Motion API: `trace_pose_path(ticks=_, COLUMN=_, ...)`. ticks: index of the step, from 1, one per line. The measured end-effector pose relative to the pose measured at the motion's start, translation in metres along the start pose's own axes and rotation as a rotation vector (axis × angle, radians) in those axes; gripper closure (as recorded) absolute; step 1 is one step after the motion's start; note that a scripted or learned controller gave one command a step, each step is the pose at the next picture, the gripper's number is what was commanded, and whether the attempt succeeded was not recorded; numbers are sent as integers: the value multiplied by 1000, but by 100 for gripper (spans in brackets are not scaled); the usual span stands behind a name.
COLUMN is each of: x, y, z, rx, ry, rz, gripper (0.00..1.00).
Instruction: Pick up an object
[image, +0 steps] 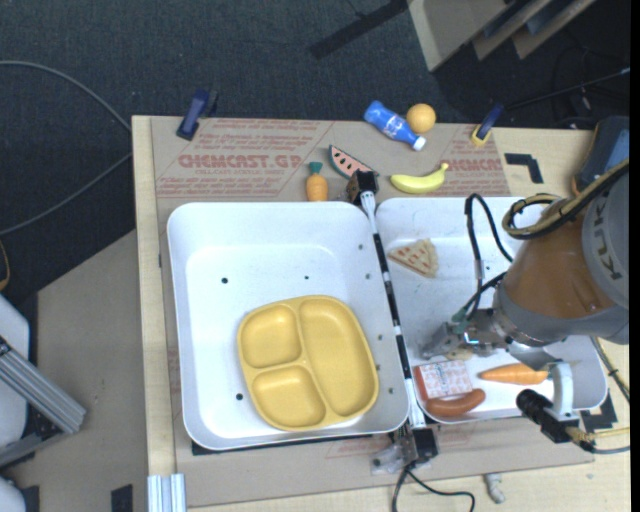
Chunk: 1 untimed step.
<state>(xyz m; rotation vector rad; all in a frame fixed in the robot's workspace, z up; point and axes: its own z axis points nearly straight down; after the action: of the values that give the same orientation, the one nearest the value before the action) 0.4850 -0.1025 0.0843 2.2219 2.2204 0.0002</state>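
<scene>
The arm reaches in from the right over the right bin (455, 215). My gripper (452, 340) hangs low over that bin's middle, just above a red-and-white packet (443, 379). A brown sausage (455, 404) lies below the packet at the bin's front edge. An orange carrot (512, 375) rests to the right of the packet, partly under the arm. A pizza slice (417, 258) lies at the back left of the same bin. Nothing is visibly between the fingers.
The left bin (215, 250) holds a yellow three-compartment plate (305, 360). Behind the bins on the board lie a banana (420, 180), a watermelon slice (345, 160), a small carrot (317, 186), a blue bottle (392, 124) and an orange (422, 117). Cables loop over the right bin's back.
</scene>
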Motion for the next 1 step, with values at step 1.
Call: trace_pose_path(ticks=1, x=8, y=-6, z=0, rx=3, ry=2, rz=0, gripper=0)
